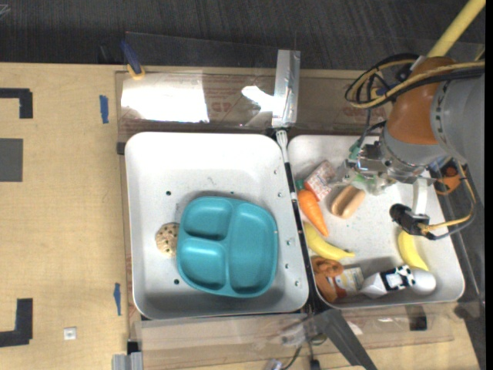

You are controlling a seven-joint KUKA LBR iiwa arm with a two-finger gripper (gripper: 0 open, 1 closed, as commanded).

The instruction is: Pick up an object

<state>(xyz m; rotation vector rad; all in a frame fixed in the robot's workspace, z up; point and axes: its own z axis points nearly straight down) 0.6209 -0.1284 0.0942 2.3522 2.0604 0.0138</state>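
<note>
Right white bin (454,280): fingers (362,177) above hot dog (346,201); open or shut unclear.

Even overhead light, soft shadows, strong glare on the clear panel (202,99), slightly soft focus.

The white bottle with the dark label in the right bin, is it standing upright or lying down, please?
Lying down: the white plastic bottle with the dark label rests lengthwise on its side along the near wall of the right white bin.
</note>
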